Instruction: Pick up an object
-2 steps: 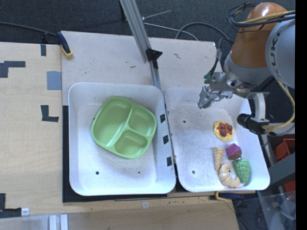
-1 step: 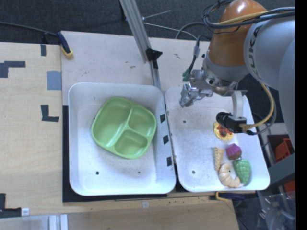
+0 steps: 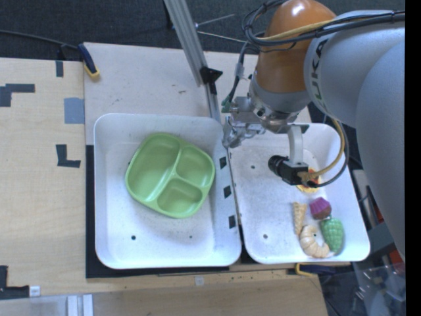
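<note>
Pink, green and tan toy foods are seen in the right bin (image 3: 263, 232), bunched in its near right corner. A pink toy (image 3: 320, 208) lies at the top of the bunch, a green toy (image 3: 333, 234) just under it, and a tan curled toy (image 3: 314, 242) beside the green one. A pale stick-shaped toy (image 3: 300, 217) is stood lengthwise next to them, pointing away from the front edge.

The gripper (image 3: 231, 137) is hung over the far left corner of that bin, close to the wall shared with the left bin (image 3: 112, 196). Whether it is open or closed cannot be told. Nothing is seen held in it. The toys lie well apart from it, toward the near right, so a move that way is likely needed.

A green divided plate (image 3: 171, 174) is sat in the left bin. Letters are printed on the arm, but they are cut off and cannot be read.
</note>
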